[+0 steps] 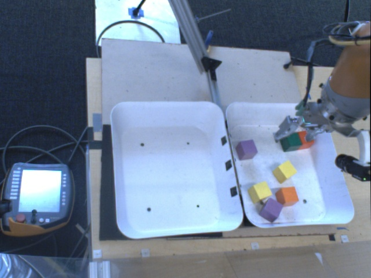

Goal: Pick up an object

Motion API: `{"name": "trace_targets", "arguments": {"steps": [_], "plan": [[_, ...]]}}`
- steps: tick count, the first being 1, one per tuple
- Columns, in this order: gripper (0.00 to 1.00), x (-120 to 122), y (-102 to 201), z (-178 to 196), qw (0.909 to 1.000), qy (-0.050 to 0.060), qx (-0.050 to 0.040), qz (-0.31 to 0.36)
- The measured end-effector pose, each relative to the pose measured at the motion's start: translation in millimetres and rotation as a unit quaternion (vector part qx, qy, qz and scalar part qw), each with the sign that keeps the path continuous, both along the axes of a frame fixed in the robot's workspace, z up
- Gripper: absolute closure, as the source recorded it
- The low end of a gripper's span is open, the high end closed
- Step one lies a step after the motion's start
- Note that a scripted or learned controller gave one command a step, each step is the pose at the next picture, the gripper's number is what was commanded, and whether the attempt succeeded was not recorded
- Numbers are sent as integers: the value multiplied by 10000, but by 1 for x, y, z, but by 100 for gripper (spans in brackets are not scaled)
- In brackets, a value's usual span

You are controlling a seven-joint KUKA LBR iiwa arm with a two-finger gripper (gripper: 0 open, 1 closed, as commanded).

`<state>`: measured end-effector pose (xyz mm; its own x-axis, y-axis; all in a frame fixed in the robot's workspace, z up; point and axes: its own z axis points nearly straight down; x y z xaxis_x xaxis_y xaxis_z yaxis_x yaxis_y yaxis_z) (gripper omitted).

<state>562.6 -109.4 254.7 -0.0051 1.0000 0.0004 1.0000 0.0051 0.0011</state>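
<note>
No text, label, brand or number can be read anywhere in the frame. The pendant (36,198) at lower left shows a bright, washed-out screen, and its buttons are too small to make out.

We see smooth glossy white plastic bins (168,172), matt coloured blocks (246,149), and a pale, matt wooden bench (151,68).

My grey arm (348,80) reaching in above the right bin (330,213), my gripper (297,131) low over its far side
</note>
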Motion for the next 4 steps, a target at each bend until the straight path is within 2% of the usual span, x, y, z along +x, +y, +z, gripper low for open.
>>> {"name": "trace_targets", "arguments": {"steps": [1,2,3,4], "plan": [[0,0,0,0,10000,-4,0,-8],[0,4,1,-42,10000,16,-1,-13],[0,9,3,-102,10000,28,2,-13],[0,2,4,-162,10000,27,3,-16]]}}
